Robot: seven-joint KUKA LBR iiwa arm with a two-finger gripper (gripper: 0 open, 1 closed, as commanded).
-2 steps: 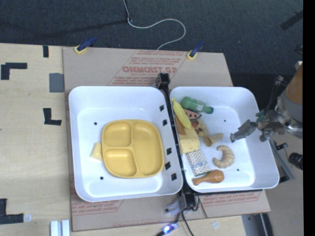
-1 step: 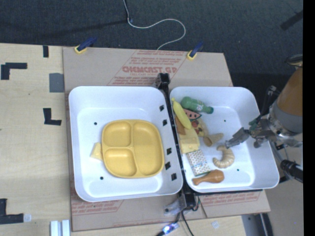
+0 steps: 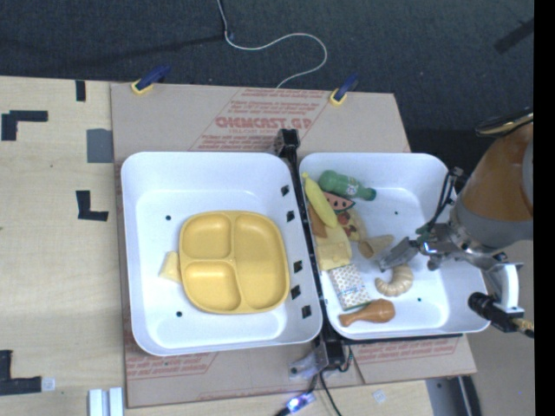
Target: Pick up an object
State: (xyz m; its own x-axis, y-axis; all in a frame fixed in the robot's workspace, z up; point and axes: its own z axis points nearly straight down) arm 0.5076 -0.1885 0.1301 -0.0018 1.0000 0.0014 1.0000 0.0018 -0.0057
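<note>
The right bin (image 3: 408, 173) holds several toy foods: a green bottle (image 3: 345, 185), a yellow banana (image 3: 317, 204), a pale cheese slice (image 3: 335, 251), a checkered white piece (image 3: 349, 285), a brown drumstick (image 3: 368, 313) and a tan croissant (image 3: 396, 281). My gripper (image 3: 396, 255) reaches in from the right and hangs low over the middle of this bin. It sits just above the croissant and beside a small brown piece (image 3: 368, 247). Nothing is visibly held in it.
The left bin (image 3: 139, 232) holds a yellow divided plate (image 3: 234, 261) with a pale yellow piece (image 3: 168, 268) tucked under its left edge. The arm's body (image 3: 499, 199) overhangs the right bin's right wall. A white cable (image 3: 269, 43) lies beyond the bins.
</note>
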